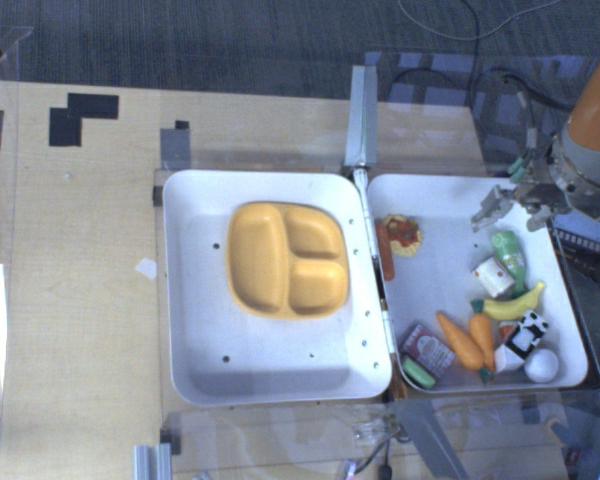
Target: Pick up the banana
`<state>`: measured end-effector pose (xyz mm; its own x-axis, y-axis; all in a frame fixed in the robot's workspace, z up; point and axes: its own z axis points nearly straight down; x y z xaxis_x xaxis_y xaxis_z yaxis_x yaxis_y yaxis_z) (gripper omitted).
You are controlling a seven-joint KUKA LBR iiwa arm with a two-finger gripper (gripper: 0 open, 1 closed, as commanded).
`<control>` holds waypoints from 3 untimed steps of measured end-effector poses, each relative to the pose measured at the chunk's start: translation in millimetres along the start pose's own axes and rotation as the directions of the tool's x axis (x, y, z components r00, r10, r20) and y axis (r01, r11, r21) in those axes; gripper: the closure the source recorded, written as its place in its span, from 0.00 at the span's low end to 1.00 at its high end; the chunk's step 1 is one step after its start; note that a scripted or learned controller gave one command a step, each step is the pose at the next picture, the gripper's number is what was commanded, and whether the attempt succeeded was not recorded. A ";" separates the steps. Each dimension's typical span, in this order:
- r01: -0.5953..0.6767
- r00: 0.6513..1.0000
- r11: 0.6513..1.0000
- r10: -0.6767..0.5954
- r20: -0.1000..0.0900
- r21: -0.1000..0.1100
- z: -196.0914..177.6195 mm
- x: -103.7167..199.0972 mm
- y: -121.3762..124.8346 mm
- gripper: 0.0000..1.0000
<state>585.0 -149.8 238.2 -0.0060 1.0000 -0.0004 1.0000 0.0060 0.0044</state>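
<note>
Below the gripper (508, 200), toward the near edge of the right bin (435, 268), lies the banana (512, 304) (yellow, curved), well apart from it, among carrots (467, 338) and a green packet (508, 251). Its fingers are spread open, holding nothing.

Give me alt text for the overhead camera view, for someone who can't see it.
A gripper hangs over the upper right of the right bin, above a banana lying among carrots, a green item and other small toys. The left bin holds a yellow divided tray. Both bins sit on a wooden bench.
</note>
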 end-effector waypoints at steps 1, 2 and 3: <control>0.235 0.972 0.972 -0.235 0.001 -0.001 41.4 -28.6 -40.7 0.00; 0.201 0.980 0.979 -0.201 0.005 -0.017 135.3 -47.5 -56.9 0.00; 0.201 0.980 0.979 -0.201 0.004 -0.017 135.6 -47.3 -57.0 0.00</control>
<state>528.8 -197.6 102.4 -0.2067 0.9784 -0.0053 0.9782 0.2067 0.0210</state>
